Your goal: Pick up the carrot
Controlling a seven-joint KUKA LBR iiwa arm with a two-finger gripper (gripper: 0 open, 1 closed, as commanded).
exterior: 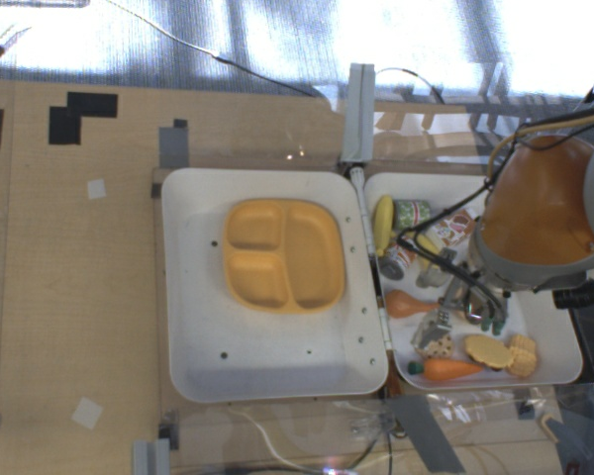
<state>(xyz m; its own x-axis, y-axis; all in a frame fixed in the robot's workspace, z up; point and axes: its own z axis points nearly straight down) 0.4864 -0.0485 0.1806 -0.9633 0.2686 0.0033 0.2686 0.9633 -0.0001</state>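
— Where is the grey metal pincer (453, 310), and what is it doing?

— It hangs low in the right-hand shallow white bin (564, 364), below the arm's orange band (535, 211), which hides the back of that bin. Cables and linkage clutter the tip, so I cannot tell whether it is released or clenched, and I make out nothing between its fingers.

— And the small orange carrot with a green end (448, 369)?

— Lying flat at the near edge of that bin, just below the pincer and apart from it.

— What else lies around the pincer?

— An orange drumstick-shaped toy (408, 304) to its left, a yellow banana (383, 223) further back beside a green-labelled can (412, 213), and tan biscuit-like pieces (500, 352) to the carrot's right. A speckled block under the pincer is too blurred to name.

— And further out?

— Left of the pincer, the second white bin (193, 295) holds a yellow three-compartment plastic plate (282, 253). Both bins sit on a pale wooden table (69, 295) with black tape marks (79, 115); behind is a bright, washed-out grey floor crossed by a thin cable.
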